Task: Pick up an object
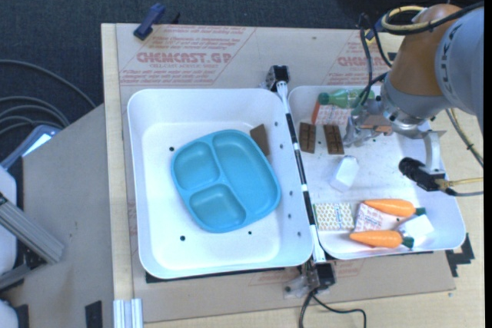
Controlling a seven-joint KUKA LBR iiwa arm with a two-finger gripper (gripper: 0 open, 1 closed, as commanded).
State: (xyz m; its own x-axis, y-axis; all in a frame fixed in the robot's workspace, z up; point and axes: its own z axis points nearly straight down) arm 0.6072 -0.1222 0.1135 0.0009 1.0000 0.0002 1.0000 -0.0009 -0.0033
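Note:
My gripper (360,128) hangs over the back part of the right bin (455,220), under the orange-banded wrist. It sits just right of two brown bars (307,137) (333,139) and beside a striped packet (332,116). A green bottle (338,97) lies at the bin's back wall, close to the gripper. A small white block (346,171) rests in front of it. Two orange carrots (390,207) (377,239) lie near the front, with a red-and-white packet (369,219) between them. Nothing is seen held.
The left bin (146,165) holds a blue divided plate (224,179) and a brown piece (260,139) at its back right. A patterned packet (334,216) lies front left in the right bin. A white and green item (419,229) sits beside the carrots.

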